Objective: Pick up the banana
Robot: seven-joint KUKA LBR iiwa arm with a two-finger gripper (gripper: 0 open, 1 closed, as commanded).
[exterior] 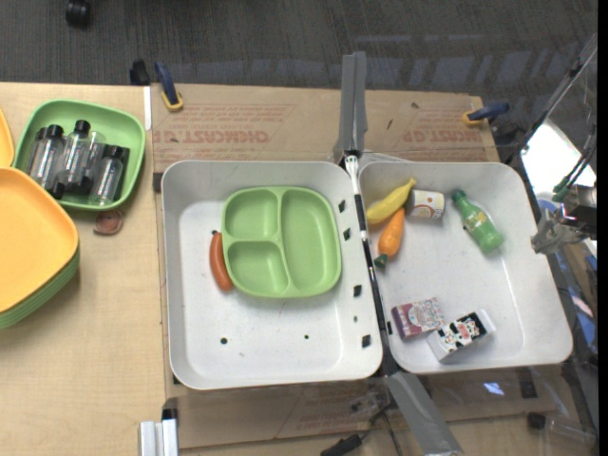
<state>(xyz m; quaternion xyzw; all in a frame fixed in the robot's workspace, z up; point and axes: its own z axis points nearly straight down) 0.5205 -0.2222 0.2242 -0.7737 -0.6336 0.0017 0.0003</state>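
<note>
Left of the banana [389, 201] we saw a green divided plate [282, 241]; a carrot [390, 236] touched the banana's lower side, a small can [427, 204] sat just right. We judged gripping its clear upper end safest. We could not tell the gripper's state.

Banana [389, 201] in right bin [532, 283] — touching carrot [390, 236].

A green tray [282, 242] is lying in the left bin [190, 350] beside a hotdog [220, 260]; a carrot [391, 235], bottle [477, 222] and 2 cartons [442, 326] are sitting in the right bin [541, 321].
</note>
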